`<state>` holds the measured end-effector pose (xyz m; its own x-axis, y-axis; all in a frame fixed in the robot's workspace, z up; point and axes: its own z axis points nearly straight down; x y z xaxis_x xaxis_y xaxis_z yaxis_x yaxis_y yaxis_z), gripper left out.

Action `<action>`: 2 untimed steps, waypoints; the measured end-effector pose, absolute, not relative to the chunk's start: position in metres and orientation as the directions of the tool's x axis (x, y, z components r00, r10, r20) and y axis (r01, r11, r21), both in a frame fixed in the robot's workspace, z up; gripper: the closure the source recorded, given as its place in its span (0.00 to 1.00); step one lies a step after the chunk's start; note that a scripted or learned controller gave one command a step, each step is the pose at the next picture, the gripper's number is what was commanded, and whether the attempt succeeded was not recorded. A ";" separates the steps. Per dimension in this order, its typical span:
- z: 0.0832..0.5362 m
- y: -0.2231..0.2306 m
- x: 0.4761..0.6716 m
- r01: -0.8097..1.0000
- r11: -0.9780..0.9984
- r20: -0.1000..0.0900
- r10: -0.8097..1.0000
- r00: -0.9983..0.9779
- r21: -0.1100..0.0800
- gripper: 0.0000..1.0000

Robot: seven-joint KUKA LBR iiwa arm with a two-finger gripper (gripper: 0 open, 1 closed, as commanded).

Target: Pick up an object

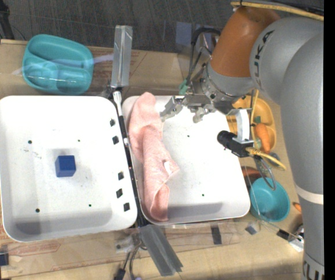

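The gripper (183, 111) hovers with fingers apart, seemingly empty. The pink cloth (150, 153) lies just beside and below it; descend onto a raised fold before closing.

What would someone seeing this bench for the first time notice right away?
Probably the big grey and orange arm at the right, its hand over the far end of the right bin. Next, the pink cloth lying crumpled along that bin's left wall. Then the small blue cube sitting alone in the left bin.
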<state>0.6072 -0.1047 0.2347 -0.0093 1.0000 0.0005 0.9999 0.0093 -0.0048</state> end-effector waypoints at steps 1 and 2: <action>0.093 -0.111 0.574 0.961 0.277 0.001 0.961 -0.277 0.000 0.00; 0.093 -0.099 0.627 0.981 0.193 0.000 0.981 -0.193 -0.002 0.00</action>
